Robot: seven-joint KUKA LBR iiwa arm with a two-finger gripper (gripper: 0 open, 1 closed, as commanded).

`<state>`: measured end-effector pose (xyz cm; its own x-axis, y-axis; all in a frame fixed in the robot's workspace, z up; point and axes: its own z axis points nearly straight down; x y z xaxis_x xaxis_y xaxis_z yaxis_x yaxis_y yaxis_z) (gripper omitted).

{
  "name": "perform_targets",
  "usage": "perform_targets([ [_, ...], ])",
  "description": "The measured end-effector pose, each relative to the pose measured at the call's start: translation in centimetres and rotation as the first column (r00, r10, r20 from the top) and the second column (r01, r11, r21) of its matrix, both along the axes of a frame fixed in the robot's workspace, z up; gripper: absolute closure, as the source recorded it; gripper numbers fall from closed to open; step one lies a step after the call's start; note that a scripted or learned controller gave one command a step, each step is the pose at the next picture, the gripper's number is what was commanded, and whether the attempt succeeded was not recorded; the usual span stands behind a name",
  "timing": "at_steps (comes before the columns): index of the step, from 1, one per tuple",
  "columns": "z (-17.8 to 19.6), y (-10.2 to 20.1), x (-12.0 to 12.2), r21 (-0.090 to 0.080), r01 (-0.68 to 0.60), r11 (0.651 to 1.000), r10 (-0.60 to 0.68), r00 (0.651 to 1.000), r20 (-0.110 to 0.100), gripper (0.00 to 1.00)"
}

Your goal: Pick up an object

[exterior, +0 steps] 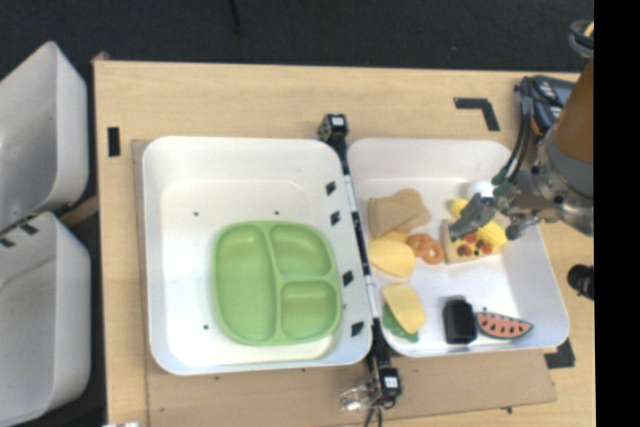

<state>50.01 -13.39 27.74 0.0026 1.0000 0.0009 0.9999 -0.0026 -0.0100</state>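
Camera view: pincer (470, 223) low in right bin (520, 315), over yellow-red toy (482, 241); toy directly beneath tips; finger spread, hold: cannot tell

text: none legible | labels/brands/numbers: none | black corner marks on bench (300, 95): plain shapes, no characters

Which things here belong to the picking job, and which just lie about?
Job: gripper; yellow-and-red toy under it; watermelon slice; black block; brown bread piece; right bin.
Lying about: green divided plate; left bin.
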Motion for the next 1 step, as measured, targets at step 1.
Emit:
perform_targets([
  [1, 0.5, 0.02, 0.17, -0.002, -0.004, 1.0, 0.004, 1.0, 0.011, 0.0],
])
